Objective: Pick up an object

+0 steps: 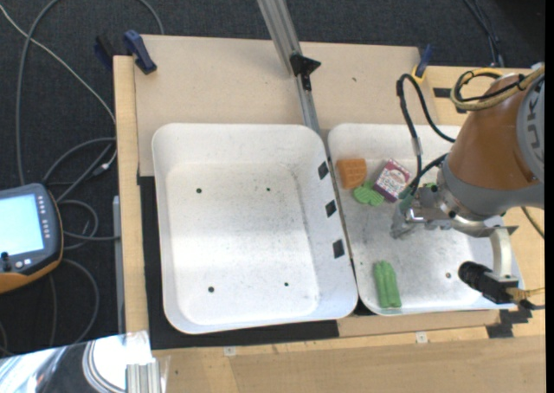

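Camera view: gripper (403,225) near purple box (392,179), green pieces (368,196).

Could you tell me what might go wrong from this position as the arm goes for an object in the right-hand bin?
1. The gripper hangs close to the purple box and small green piece, which lie side by side; a descent could nudge one while going for the other.
2. The orange block sits near the right bin's left wall, leaving little finger room there.
3. The long green object lies near the front rim and could get pushed against it.
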### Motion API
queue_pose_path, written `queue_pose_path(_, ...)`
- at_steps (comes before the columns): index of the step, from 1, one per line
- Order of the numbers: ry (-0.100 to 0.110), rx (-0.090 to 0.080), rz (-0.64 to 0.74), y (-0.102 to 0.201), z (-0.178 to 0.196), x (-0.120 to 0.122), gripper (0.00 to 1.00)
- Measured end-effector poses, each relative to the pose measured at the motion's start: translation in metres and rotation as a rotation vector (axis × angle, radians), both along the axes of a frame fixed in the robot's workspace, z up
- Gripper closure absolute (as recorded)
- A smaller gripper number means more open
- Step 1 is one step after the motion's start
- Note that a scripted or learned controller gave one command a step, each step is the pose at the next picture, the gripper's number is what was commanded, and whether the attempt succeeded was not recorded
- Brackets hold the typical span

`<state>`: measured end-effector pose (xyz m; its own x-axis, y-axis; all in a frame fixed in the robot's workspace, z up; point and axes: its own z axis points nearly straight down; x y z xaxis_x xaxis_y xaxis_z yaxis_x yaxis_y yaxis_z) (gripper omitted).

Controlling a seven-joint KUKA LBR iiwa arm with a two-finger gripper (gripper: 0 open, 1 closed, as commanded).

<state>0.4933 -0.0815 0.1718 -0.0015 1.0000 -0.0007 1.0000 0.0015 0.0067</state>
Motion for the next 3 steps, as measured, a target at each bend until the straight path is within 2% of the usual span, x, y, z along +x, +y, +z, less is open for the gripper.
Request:
queue_pose_path(1,0.0,0.0,0.001,-0.002,0.049,0.011,1.0)
queue_pose_path(2,0.004,0.001,0.0,-0.001,0.063,0.011,1.0)
queue_pose_path(3,0.005,0.003,0.006,0.054,0.073,0.019,1.0)
